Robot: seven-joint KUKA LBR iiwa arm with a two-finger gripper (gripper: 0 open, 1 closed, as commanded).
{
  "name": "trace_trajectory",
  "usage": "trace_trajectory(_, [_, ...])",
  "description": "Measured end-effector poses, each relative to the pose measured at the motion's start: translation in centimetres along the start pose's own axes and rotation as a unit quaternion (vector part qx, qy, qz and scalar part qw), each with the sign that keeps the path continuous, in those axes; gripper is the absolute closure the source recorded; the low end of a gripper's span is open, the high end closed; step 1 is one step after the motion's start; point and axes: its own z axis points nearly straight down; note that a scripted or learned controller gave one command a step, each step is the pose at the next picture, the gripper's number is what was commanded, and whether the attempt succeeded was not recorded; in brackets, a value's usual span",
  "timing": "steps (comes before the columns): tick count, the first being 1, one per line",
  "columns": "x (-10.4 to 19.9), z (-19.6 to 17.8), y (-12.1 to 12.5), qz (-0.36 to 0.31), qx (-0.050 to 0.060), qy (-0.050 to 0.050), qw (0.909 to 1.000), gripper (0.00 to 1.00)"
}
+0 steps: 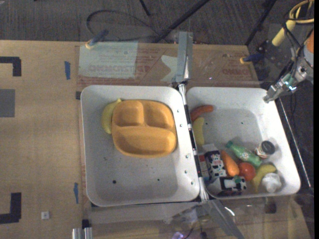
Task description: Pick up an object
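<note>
Two shallow white plastic bins sat side by side on the wooden bench. The left bin held one orange three-compartment plastic tray, lying flat in the upper half, and one yellow toy banana tucked against the tray's left edge, partly hidden under it.

The right bin held the rest, mostly crowded into its lower part. Along its left wall lay one red-orange sausage-shaped toy and, just below it, one pale yellow oblong toy. Lower down there were two black-and-white patterned small cartons: one near the left wall, the other at the bottom edge. One orange toy carrot lay just beside the first carton, one green toy bottle slanted above it, and one red round toy tomato touched the carrot's lower end. One small dark-capped jar stood near the right wall, one yellow curved toy lay below it, and one white lumpy object sat in the bottom right corner.

The grey two-finger gripper hung at the upper right corner of the right bin, well apart from every toy, with nothing between its fingers; how wide the jaws stood could not be told.
</note>
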Motion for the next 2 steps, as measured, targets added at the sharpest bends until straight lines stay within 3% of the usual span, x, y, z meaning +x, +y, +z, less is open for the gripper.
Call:
trace_trajectory(1, [0.0, -1.2, 0.2, -0.001, -0.003, -0.003, 1.0, 1.0])
trace_trajectory(2, [-1.4, 0.3, 2.9, 0.066, -0.002, -0.002, 0.9978, 1.0])
